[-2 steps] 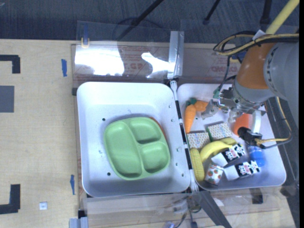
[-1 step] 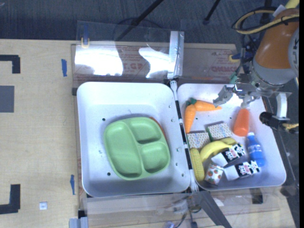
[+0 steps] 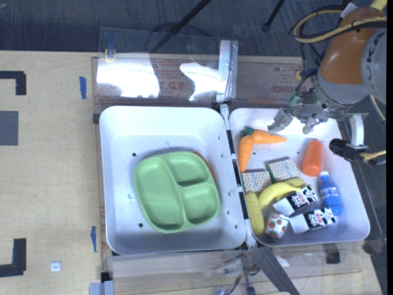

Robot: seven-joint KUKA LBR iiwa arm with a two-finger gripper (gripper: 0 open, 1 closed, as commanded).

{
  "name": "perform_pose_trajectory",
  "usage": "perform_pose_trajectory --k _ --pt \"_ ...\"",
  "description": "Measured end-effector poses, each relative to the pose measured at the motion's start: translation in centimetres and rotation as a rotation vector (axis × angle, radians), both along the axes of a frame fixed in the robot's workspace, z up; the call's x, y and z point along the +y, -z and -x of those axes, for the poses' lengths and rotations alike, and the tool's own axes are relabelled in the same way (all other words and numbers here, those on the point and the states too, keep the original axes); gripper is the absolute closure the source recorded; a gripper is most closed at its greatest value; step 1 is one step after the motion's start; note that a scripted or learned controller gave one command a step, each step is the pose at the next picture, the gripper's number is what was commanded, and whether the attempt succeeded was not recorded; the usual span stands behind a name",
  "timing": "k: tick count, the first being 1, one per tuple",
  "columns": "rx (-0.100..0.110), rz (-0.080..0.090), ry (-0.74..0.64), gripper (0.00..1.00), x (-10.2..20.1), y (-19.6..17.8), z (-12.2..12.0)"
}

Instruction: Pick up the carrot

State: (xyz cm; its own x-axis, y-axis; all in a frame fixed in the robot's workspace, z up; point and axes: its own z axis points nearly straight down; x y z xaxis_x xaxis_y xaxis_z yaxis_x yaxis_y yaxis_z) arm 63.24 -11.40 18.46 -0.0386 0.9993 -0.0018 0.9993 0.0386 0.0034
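Note:
Two orange carrots lie at the back left of the right bin (image 3: 359, 211). One carrot (image 3: 269, 137) lies sideways with its green top pointing left. The other carrot (image 3: 244, 153) points toward the front, along the bin's left wall. My gripper (image 3: 296, 122) hangs over the back of the right bin, just right of and behind the sideways carrot. Its fingers (image 3: 278, 121) are spread open with nothing between them. The grey arm with its orange band (image 3: 344, 63) comes in from the upper right.
The right bin also holds an orange bottle (image 3: 312, 157), a blue bottle (image 3: 330, 193), a banana (image 3: 279, 192), a corn cob (image 3: 255, 212), speckled blocks (image 3: 270, 172) and black-and-white cartons (image 3: 312, 211). A green divided plate (image 3: 178, 190) sits in the left bin (image 3: 116, 134).

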Motion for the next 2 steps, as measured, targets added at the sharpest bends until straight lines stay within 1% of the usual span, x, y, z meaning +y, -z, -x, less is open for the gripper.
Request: perform_pose_trajectory --k 1,2 --pt "0.001 0.0 0.11 0.0 -2.9 -10.9 0.2" --pt "0.004 -0.002 -0.049 0.0 2.5 0.0 -3.0"
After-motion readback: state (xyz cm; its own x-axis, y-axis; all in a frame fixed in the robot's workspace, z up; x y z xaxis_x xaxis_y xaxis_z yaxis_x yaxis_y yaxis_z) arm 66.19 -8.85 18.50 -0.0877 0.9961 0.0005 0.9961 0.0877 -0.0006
